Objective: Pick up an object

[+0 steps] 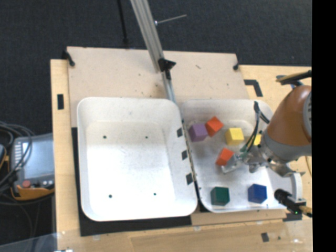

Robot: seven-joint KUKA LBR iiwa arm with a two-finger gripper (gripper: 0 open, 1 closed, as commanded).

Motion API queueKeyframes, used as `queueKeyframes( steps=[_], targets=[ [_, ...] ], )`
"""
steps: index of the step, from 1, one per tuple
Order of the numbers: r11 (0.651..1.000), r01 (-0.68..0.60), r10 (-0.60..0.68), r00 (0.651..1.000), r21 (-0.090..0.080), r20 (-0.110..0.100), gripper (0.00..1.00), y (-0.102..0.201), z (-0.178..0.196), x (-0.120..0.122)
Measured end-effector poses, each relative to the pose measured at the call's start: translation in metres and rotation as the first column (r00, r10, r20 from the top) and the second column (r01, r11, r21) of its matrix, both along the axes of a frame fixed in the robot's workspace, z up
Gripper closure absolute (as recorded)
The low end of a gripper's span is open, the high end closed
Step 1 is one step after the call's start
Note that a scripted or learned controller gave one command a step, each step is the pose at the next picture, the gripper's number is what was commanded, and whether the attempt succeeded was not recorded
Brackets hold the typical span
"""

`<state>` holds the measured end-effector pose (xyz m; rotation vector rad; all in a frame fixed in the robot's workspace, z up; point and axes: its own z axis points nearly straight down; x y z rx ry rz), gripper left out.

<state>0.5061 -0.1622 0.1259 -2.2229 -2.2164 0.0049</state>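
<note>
The right bin (210,111) holds several small cubes. A purple cube (198,132), an orange cube (213,125) and a yellow cube (234,135) sit near its far side. A green cube (220,195) and a blue cube (257,192) lie near its front edge. A second orange cube (224,156) rests mid-bin. My gripper (234,163) is low in the bin, right beside this second orange cube and touching or nearly touching its right side. A bit of another yellow piece (256,139) peeks out behind the wrist.
The left bin (131,156) stands next to the right one, sharing a divider with clips (185,154). A slanted metal pole (149,30) rises from behind the bins. The arm's orange band (291,117) overhangs the right bin's right side.
</note>
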Motion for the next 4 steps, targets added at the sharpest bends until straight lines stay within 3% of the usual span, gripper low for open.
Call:
queueKeyframes(
  steps=[1, 3, 4],
  targets=[
    [1.0, 0.007, -0.007, 1.0, -0.001, 0.01, 1.0, -0.001, 0.014, 0.002],
    [1.0, -0.007, 0.007, 1.0, -0.002, 0.011, 1.0, -0.004, 0.106, 0.015],
    [1.0, -0.011, 0.011, 1.0, 0.002, 0.005, 1.0, 0.056, 0.103, 0.02]
  ],
)
